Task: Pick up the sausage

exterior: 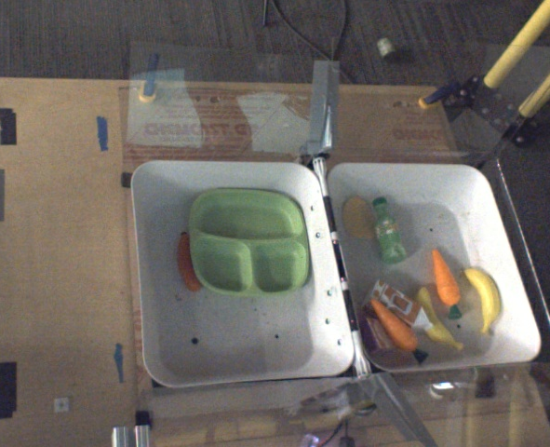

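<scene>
One sausage (189, 261), reddish, lies in the left bin (154, 324) against the green divided plate's (248, 240) left edge, long axis running near-to-far; of my fingers' state I cannot tell.

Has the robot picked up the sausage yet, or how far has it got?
Nothing looks done yet. The sausage lies on the floor of the left bin, tight against the left edge of the green divided plate. Nothing is holding it. All of it is left: reaching in, closing on the sausage and lifting it.
</scene>
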You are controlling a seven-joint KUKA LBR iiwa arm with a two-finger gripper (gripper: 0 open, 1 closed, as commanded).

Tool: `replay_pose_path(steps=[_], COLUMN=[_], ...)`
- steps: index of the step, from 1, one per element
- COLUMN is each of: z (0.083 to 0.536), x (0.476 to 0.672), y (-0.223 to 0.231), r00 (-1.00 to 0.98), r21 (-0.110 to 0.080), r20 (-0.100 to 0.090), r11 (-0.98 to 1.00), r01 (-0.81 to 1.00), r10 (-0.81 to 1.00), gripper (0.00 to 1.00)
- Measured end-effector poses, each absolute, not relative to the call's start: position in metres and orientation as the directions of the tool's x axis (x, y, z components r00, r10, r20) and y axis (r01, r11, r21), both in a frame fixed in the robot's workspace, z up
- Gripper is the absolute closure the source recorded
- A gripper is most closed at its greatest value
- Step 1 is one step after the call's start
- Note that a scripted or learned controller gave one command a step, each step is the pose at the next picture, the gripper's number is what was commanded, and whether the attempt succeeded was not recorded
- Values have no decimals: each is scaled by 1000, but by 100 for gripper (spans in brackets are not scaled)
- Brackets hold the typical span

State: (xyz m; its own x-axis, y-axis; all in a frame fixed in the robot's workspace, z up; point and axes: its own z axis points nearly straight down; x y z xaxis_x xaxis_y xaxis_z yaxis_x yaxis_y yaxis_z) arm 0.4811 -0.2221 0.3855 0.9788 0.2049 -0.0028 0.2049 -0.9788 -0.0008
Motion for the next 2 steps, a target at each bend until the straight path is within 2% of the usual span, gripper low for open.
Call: replay_pose_path(steps=[1, 2], z=[385, 173], x=[481, 492], y=[-222, -223], r00=[979, 980], r21=[-1, -3], r20=[-4, -3], r11=[-979, -980], r01=[205, 197], r10=[205, 197], gripper=[0, 0])
